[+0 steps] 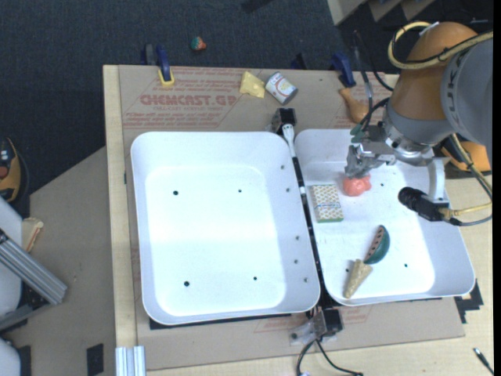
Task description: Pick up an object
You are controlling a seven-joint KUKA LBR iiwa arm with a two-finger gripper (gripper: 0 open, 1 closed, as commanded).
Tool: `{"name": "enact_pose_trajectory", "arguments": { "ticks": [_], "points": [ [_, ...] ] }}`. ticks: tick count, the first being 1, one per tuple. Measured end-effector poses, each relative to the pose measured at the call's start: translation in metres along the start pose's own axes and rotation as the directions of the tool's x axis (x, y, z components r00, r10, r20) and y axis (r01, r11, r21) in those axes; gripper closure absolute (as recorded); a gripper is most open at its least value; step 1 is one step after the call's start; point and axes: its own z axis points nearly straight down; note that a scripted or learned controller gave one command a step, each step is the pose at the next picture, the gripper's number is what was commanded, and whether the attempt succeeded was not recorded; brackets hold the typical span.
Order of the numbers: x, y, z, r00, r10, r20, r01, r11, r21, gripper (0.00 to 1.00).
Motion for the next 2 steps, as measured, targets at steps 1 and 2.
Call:
{"name": "enact_pose_trajectory", "arguments": {
  "ticks": [1, 2],
  "points": [
    [-0.001, 0.002, 0.000, 1.000, 0.000, 0.002, 0.000, 1.000, -0.005, 0.00],
    [0.005, 0.036, 0.069, 1.000, -0.003, 0.003, 0.003, 1.000, -0.008, 0.00]
  ]
}}
